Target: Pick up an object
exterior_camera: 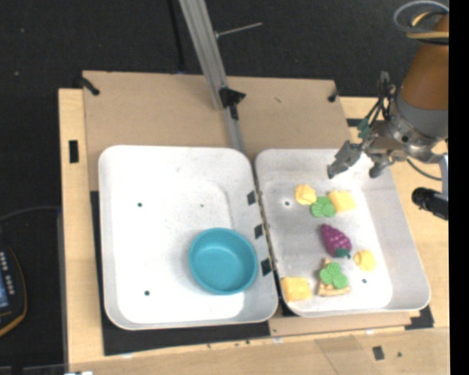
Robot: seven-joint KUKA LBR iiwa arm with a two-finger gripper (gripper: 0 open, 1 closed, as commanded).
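Note:
My gripper (358, 162) hangs over the far right corner of the right bin (397, 244), its two fingers spread apart with nothing between them. Below and left of it lie small toy foods: a yellow piece (305, 194), a green piece (323, 207) touching a yellow block (342, 201), a purple grape bunch (335, 240), a small yellow piece (364, 259), a green-topped piece (333, 278) and a yellow block (296, 288) at the near left corner.
The left bin (141, 186) holds a blue bowl (222, 260) near its front right. A grey metal post (207, 49) rises behind the bins. A black device (0, 283) sits at the far left.

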